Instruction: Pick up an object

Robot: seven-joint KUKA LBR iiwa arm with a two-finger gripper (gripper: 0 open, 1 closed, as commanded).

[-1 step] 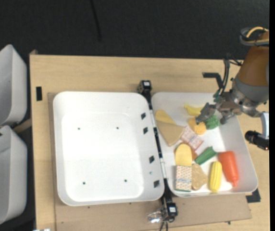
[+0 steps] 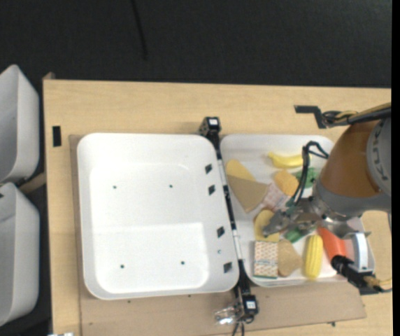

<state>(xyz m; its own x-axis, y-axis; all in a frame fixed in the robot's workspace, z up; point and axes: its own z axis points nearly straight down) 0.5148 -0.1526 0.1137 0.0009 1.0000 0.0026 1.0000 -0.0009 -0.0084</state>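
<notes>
The arm [image 2: 357, 166] reached in from the right and stood low over the right bin [image 2: 245, 145]; the left bin [image 2: 144, 215] held no items; the gripper [image 2: 284, 222] sat down among the clutter near the bin's middle, just beside a yellow rounded piece [image 2: 263, 222] and a tan wedge [image 2: 249, 191]; whether the hand was wide, narrow or holding anything could not be told, the wrist and dark linkage masking it. Candidate objects lay packed close: a banana [image 2: 286, 160] near the far wall, an orange-tan lump [image 2: 284, 182], a corn cob [image 2: 312, 255], a patterned box [image 2: 264, 260] against the near wall, a beige piece [image 2: 288, 259] touching it, an orange-red item [image 2: 329, 242] at the right, something green [image 2: 296, 234] partly hidden under the tool. Judgement: the step in hand was descent onto one item; doing it well called for centring on a single piece, likely the yellow rounded one, closing across its narrow axis, and lifting straight up so neighbours were not dragged; crowding made a glancing or double grasp a risk.
</notes>
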